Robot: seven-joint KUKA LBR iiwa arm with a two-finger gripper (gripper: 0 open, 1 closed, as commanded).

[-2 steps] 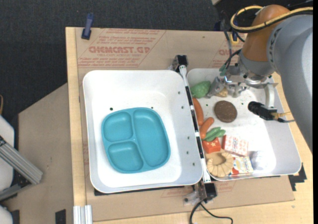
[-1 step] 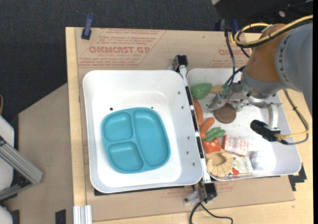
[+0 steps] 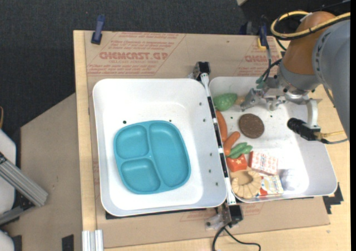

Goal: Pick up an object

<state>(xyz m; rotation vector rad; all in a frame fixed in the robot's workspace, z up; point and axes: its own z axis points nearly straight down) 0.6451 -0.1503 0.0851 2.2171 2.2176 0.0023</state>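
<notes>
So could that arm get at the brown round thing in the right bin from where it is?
Probably yes. The brown disc lies flat with bare bin floor around it, nothing on top, and the gripper hangs just above and beside it.

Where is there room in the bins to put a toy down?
The left bin has bare white floor all around the teal tray, widest along its top. In the right bin, the far right side past the brown disc is bare. Its left edge and bottom corner are crowded with play food.

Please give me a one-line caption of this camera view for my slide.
Arm's tool hangs over the right bin above a brown disc and toy food; a teal tray lies in the left bin.
</notes>
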